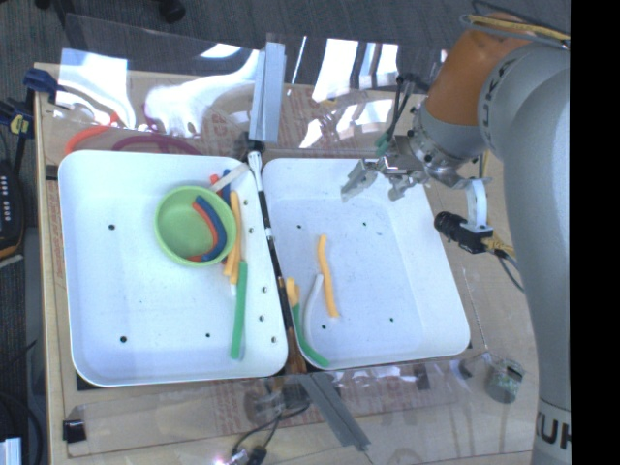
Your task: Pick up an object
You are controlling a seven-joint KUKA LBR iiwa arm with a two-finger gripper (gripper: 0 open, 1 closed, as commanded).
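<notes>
the tool (378,180) hangs released and empty over the right bin's (426,298) far edge, so the pick looks not yet begun. the nearest candidate, an orange stick (327,275), lies below-left of it, well apart.

**Bench and its two bins**

The brown bench (291,410) carries two shallow white bins side by side, edges touching at the centre. The left bin (126,298) sits toward nine o'clock, the right bin (407,289) toward three o'clock. Clear, glaring panels (339,66) stand along the twelve o'clock edge.
</notes>
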